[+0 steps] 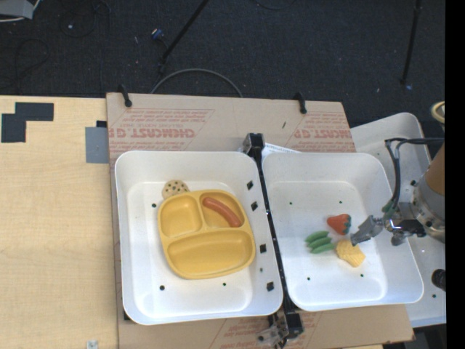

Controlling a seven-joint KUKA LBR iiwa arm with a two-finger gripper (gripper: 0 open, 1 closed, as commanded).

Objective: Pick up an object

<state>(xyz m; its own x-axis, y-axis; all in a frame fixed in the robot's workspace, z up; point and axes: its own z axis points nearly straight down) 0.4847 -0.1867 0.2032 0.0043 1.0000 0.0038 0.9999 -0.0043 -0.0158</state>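
In the right bin (320, 173) lie three small toy foods close together: a red piece (338, 223), a green pod (318, 241) and a yellow chunk (352, 254). My gripper (367, 230) reaches in from the right. Its tip hangs low, just right of the red piece and just above the yellow chunk. I see nothing held in it. In the left bin (138, 187) a yellow divided tray (207, 251) holds a reddish sausage (222, 210) in its upper right compartment. A round cookie (174, 188) lies on the bin floor at the tray's upper left corner.
A black divider (266, 224) runs between the two bins. Cardboard (218, 126) lies under and behind them. The arm's wrist and cables (407, 195) stand over the right bin's right rim. A wooden bench top (51, 231) stretches to the left.
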